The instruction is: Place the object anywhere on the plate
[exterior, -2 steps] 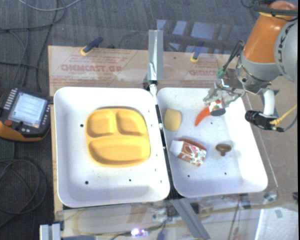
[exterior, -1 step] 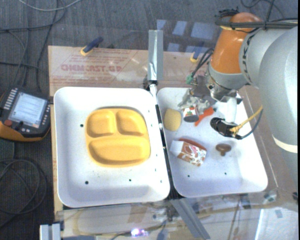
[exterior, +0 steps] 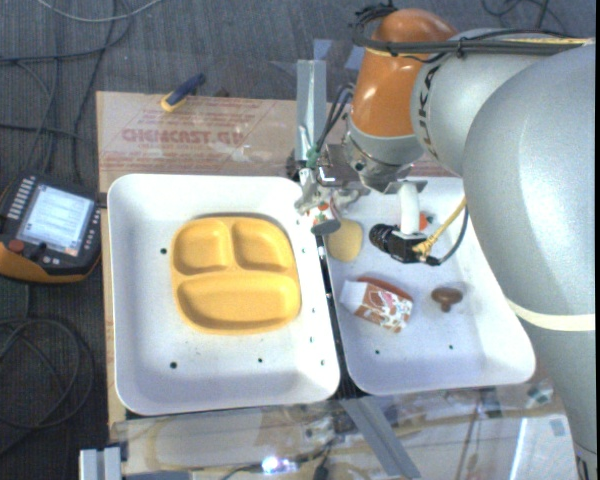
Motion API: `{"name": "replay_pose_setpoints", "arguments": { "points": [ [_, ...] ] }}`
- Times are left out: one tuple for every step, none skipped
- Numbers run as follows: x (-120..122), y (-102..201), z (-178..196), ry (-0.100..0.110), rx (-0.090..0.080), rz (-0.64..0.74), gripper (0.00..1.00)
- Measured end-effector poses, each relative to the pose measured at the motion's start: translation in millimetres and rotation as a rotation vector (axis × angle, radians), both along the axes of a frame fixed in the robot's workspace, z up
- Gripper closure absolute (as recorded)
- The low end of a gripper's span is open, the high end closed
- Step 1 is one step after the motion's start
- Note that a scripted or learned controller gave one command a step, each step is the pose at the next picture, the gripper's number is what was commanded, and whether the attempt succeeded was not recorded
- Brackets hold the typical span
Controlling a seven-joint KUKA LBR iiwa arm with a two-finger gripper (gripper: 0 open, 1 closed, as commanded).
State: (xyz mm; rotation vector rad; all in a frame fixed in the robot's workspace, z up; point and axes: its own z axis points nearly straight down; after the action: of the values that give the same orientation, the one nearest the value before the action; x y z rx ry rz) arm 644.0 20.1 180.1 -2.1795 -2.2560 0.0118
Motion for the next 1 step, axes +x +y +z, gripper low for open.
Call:
{"name": "replay_pose_setpoints", "arguments": {
  "points": [
    [-34.1,46.0,-0.4,0.002,0.001,0.127,1.00]
  ]
}}
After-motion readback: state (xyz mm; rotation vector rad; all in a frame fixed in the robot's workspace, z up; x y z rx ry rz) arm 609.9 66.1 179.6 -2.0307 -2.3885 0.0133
